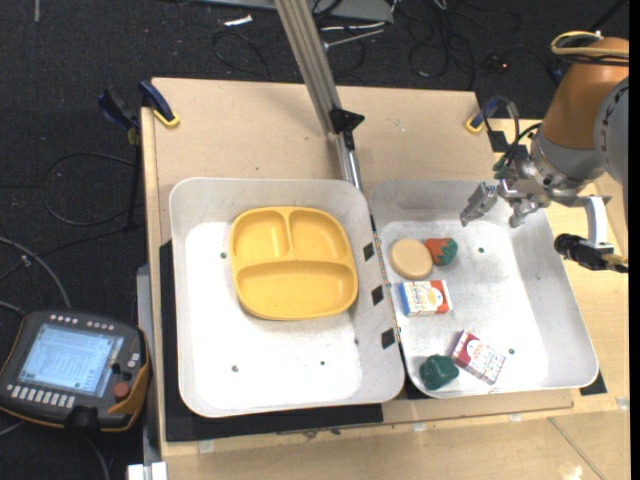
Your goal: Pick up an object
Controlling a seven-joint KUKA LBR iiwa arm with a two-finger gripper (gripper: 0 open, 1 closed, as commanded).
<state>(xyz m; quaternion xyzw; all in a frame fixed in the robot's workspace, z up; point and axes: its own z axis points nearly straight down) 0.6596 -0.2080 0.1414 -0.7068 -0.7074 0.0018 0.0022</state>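
From where I stand, the gripper (497, 205) hangs over the far edge of the right bin (560, 313), its jaws spread apart with nothing between them. The likely targets sit well to its near left: a tan disc (410, 258) touching a red and green toy (443, 251), a small carton (424, 297) just near of them, and a green lump (437, 371) beside a red packet (477, 356). The yellow tray (293, 263) lies in the left bin (200, 368). Because disc and toy touch, a descent there could nudge one aside or pinch both.
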